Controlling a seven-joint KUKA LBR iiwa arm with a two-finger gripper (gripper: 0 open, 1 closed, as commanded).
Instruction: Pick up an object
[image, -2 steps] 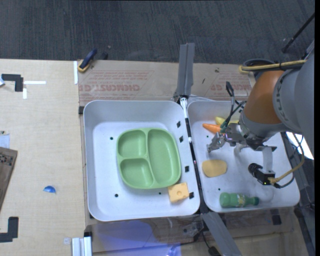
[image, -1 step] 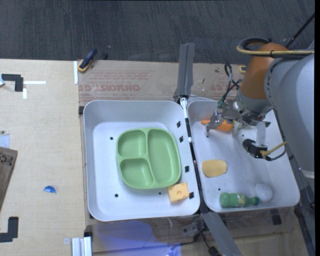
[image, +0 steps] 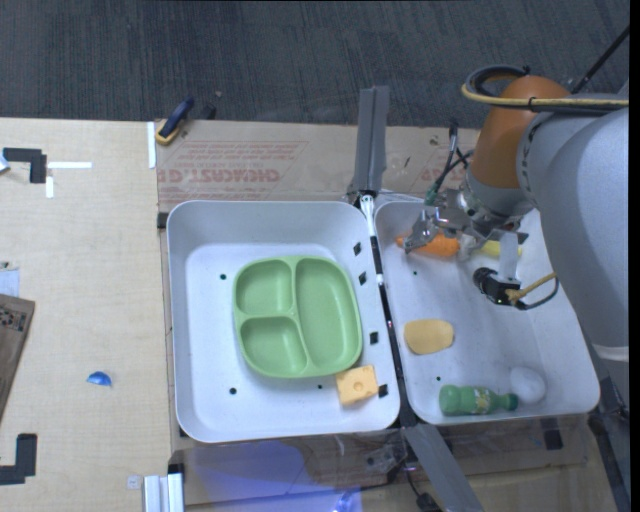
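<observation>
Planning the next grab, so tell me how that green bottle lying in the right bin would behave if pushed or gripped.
The green bottle lies on its side, so a push would probably roll it. Its rounded, glossy body may slip between fingers. It looks like light plastic.

Light is bright and even, falling from above, so the left white bin (image: 190, 300) reads clean with only soft shadow along its inner walls. The green tray (image: 297, 316) at its centre casts a thin, faint shadow. Below that bin a pale bluish glare spreads over the surface. The arm (image: 590, 200), to its right, looks slightly soft. Detail is moderate, with mild grain.
</observation>
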